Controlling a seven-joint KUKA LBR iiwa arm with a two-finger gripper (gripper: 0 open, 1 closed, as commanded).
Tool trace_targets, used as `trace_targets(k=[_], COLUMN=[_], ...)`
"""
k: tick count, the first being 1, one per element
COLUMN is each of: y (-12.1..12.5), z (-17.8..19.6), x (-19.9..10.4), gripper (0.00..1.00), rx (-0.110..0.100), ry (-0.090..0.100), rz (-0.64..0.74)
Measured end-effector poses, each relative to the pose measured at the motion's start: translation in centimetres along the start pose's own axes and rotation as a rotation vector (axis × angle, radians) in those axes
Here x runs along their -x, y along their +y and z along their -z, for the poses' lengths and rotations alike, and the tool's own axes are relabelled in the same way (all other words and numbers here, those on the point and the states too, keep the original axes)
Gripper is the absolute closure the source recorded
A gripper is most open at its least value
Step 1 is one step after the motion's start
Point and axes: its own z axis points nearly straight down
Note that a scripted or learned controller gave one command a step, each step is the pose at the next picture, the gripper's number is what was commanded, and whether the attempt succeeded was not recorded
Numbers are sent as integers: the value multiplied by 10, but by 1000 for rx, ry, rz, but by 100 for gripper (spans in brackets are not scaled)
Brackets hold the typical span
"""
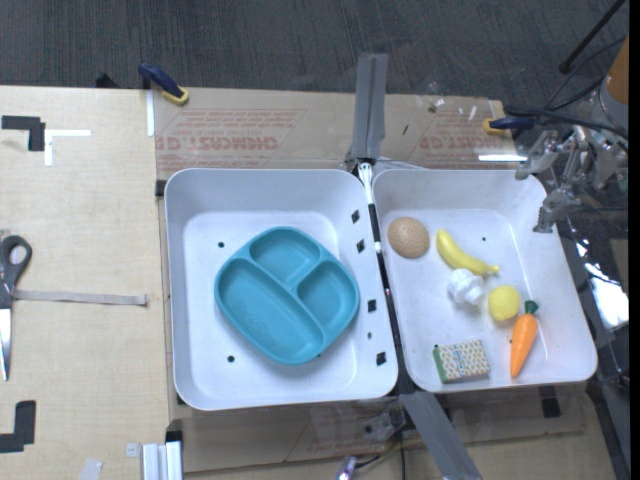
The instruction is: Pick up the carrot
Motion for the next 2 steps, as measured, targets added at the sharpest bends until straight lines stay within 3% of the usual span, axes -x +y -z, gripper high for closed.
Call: trace_targets(k=[1, 2], y=[7, 17], z=[-132, -131], x=[-71, -157], gripper=[0, 0], rx=[0, 1], ry=[0, 0], rz=[-8, -142])
